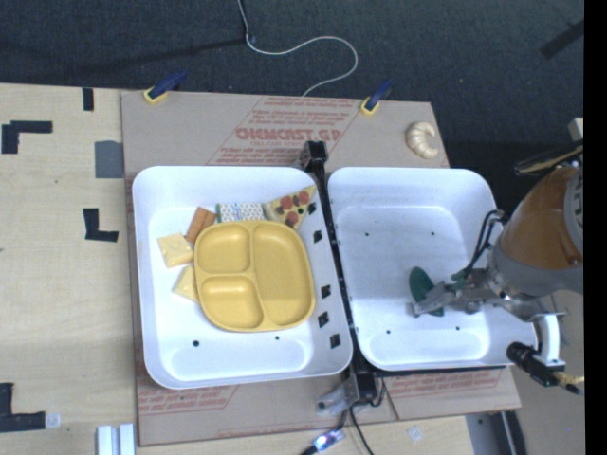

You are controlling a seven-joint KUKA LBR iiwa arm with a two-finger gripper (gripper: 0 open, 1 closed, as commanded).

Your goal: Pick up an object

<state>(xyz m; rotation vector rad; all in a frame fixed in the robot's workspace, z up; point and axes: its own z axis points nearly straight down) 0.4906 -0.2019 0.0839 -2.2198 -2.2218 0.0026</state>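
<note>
Camera view shows the gripper (429,302) low in the right bin (398,192), touching the green object (418,280), apparently positioned to grasp it; its opening is unclear.

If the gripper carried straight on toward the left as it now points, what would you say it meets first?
Most likely the dark green object in the right bin: the gripper already sits right beside it, perhaps touching. Depth is hard to judge from above, so it could also pass just over it.
</note>
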